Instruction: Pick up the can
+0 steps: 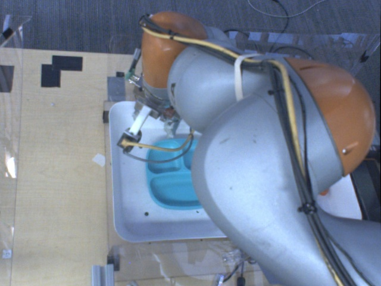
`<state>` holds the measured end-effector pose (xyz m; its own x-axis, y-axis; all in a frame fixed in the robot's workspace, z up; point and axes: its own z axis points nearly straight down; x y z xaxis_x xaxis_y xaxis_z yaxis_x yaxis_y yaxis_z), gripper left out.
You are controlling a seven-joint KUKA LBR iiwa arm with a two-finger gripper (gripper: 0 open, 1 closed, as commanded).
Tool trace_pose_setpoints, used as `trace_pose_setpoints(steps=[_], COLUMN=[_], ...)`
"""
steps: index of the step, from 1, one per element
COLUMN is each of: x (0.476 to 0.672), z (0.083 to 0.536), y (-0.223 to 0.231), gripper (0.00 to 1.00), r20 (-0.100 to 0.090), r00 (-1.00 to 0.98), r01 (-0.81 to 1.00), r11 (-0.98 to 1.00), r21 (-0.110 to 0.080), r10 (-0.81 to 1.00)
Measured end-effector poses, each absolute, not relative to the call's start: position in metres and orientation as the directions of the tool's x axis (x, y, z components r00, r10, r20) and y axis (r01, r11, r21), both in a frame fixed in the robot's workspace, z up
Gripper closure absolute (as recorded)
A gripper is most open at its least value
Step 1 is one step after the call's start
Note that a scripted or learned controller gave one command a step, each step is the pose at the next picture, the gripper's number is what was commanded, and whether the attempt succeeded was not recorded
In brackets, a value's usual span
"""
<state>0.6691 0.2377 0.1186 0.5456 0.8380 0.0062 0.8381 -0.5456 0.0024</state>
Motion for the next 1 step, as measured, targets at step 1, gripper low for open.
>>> trace_pose_setpoints(steps=[1], x=[0.6693], z=[0.1404], y=[0.2364], gripper=[0.0], r20=[0.003], r00=[0.15], r01=[0.989], r11=[-0.15], r21=[0.005], r10=[0.989])
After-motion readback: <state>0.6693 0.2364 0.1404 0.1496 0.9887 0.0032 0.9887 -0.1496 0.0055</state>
